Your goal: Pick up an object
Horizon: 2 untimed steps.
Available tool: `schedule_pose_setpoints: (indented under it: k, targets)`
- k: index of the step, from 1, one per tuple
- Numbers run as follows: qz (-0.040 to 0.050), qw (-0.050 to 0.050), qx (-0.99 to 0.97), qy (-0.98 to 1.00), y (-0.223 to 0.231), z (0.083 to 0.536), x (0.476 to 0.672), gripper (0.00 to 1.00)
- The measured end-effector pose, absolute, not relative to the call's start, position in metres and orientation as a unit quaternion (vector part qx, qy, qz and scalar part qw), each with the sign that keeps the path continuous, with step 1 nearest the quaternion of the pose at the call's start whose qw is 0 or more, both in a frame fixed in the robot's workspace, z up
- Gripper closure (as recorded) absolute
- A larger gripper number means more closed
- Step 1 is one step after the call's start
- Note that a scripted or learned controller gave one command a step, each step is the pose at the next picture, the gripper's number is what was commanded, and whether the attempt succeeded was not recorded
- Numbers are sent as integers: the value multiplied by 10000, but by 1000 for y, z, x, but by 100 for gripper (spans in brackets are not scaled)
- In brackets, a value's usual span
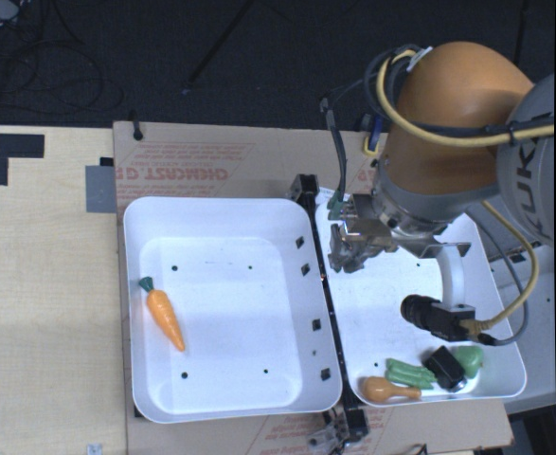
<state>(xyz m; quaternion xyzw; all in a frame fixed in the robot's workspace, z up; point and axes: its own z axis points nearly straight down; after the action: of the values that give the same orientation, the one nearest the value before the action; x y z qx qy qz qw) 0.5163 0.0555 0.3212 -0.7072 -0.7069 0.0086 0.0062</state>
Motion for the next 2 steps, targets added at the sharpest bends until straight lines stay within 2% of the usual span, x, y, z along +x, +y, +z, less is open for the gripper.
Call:
schedule_pose_setpoints:
  k: [1, 2]
  targets:
    - [-34, -17, -7054, -7088, 91, 441, 486, 100]
    - [-46, -13, -7036, -7106, 187, 543, 510, 100]
